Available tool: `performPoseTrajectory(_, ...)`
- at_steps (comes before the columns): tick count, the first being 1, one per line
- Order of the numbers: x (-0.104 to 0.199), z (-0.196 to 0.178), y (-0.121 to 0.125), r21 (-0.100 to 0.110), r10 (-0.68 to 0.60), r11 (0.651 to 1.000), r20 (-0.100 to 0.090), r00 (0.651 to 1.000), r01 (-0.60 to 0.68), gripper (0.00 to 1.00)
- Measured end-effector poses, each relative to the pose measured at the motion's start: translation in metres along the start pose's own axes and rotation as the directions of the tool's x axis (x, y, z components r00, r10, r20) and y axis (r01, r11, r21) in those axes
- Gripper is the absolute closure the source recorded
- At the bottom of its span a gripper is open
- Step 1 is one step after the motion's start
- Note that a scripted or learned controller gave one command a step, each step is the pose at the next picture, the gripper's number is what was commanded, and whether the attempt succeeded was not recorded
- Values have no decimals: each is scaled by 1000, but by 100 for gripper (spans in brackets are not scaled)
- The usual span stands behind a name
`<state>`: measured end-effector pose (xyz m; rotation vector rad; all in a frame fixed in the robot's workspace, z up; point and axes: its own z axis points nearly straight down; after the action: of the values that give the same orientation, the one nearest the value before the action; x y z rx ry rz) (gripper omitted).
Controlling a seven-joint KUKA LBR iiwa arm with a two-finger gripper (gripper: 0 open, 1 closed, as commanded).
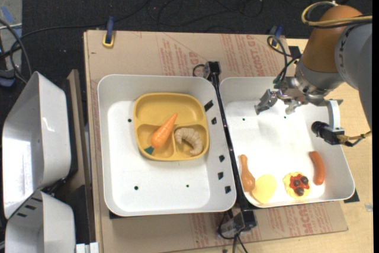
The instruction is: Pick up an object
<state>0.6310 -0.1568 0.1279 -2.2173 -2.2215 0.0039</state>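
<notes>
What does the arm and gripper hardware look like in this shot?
The arm is grey with a rounded orange band above the wrist. A thin cable loops over the orange section. The gripper is a metallic grey two-finger unit. A white bracket carrying a small black part hangs below the wrist, trailing a thin wire.
</notes>
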Motion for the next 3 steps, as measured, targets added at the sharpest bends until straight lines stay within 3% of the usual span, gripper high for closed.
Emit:
performPoseTrajectory(1, 1, 38, 0, -1, 1, 1000, 0, 1000, -1, 0)
performPoseTrajectory(2, 1, 25, 1, -6, 0, 1000, 2, 1000, 0, 100)
performPoseTrajectory(3, -1, -40, 5, -11, -1, 1000, 2, 1000, 1, 100)
